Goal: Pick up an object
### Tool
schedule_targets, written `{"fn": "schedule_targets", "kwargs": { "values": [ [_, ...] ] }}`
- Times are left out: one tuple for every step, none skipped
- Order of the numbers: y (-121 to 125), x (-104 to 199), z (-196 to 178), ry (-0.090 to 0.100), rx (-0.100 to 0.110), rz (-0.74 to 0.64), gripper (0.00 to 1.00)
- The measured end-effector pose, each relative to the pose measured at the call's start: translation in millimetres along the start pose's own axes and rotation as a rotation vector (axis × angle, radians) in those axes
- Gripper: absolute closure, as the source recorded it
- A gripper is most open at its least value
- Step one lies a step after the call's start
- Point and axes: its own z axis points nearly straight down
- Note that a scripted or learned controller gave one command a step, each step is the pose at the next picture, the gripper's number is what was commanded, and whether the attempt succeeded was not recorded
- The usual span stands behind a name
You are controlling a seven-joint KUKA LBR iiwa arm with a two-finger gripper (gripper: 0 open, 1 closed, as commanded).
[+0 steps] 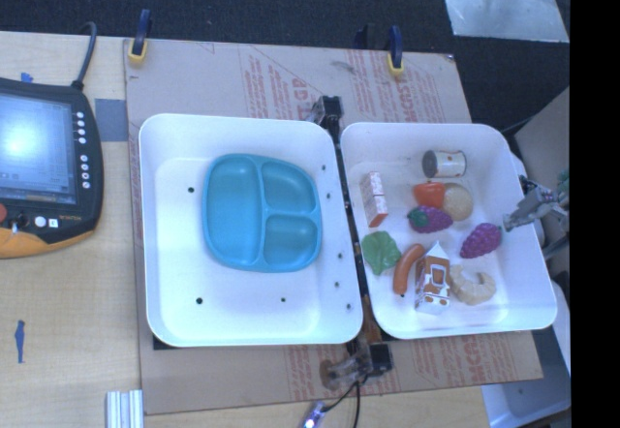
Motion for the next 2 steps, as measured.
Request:
{"fn": "schedule_targets", "kwargs": {
  "values": [
    [23, 60, 124, 0.000, 0.002, -0.002, 0.00],
    [75, 90, 188, -0.001, 0.000, -0.002, 0.00]
  ]
}}
